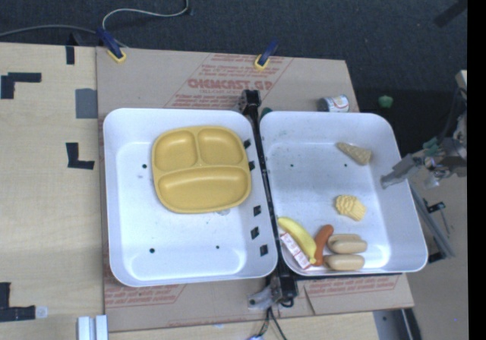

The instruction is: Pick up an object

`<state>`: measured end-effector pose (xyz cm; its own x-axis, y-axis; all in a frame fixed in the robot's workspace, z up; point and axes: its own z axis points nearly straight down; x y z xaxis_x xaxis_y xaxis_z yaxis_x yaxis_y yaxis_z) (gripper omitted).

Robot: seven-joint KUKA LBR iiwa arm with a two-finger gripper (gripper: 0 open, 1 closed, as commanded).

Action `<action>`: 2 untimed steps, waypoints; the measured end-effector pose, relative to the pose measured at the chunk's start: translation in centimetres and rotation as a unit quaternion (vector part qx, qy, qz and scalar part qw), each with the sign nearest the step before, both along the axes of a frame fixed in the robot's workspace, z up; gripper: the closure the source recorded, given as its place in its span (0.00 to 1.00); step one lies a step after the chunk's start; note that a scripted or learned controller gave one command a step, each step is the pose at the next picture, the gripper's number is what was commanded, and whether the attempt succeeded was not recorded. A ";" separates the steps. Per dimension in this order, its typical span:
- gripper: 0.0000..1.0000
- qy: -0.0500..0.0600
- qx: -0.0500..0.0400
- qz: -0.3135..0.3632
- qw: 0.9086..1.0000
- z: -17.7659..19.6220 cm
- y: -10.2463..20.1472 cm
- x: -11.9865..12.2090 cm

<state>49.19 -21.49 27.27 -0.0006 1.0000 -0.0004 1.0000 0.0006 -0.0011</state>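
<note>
The right bin (pixel 380 127) holds several toy foods. A tan wedge (pixel 355 152) lies near its far right. A small knobbly yellow piece (pixel 350 207) sits lower down. At the near edge are a banana (pixel 298 236), an orange-red sausage (pixel 323 237) and a hot dog bun (pixel 346 251). A red and white packet (pixel 291 248) lies under the banana. My gripper (pixel 395 173) hovers at the right bin's right rim, to the right of the tan wedge and apart from every object. Nothing shows in its grasp.
The left bin (pixel 125 202) holds a yellow divided plate (pixel 202 168). A black divider (pixel 258 179) runs between the bins. A small can (pixel 334 104) lies on the cardboard behind the right bin. Yellow clamps (pixel 112 46) hold the cardboard's far edge.
</note>
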 end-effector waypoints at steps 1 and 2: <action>0.00 0.001 0.001 0.000 1.000 -13.2 -0.8 -0.9; 0.00 -0.001 0.000 0.000 1.000 -18.7 -0.2 -0.8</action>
